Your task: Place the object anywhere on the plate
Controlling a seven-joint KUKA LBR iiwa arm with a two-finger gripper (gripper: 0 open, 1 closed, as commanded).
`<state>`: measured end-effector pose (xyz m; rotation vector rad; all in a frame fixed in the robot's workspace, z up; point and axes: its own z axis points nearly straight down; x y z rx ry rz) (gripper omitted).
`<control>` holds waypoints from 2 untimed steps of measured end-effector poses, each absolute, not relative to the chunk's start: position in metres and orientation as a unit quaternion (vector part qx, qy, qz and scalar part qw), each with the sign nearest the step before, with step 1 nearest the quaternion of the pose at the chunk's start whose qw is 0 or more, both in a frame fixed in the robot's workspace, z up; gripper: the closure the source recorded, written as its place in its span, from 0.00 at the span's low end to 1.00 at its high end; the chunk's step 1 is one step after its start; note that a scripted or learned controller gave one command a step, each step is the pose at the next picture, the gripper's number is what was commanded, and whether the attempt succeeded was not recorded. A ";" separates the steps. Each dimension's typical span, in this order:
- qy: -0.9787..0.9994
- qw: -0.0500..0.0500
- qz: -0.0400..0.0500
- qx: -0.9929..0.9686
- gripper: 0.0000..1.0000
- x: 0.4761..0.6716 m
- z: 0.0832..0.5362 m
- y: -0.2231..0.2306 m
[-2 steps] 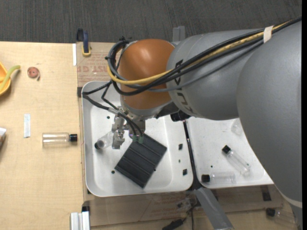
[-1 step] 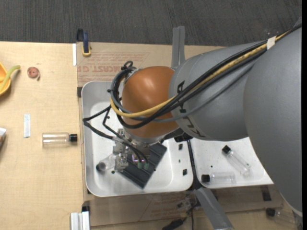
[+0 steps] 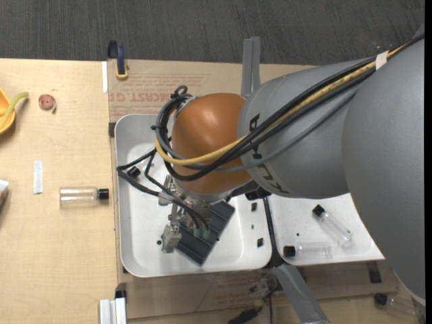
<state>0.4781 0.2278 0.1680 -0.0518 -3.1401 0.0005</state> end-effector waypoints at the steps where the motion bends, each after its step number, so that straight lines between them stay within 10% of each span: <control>1: -0.934 -0.002 -0.001 0.356 0.00 0.544 0.236 0.175; 2: -0.918 -0.002 -0.001 0.396 0.00 0.525 0.340 0.101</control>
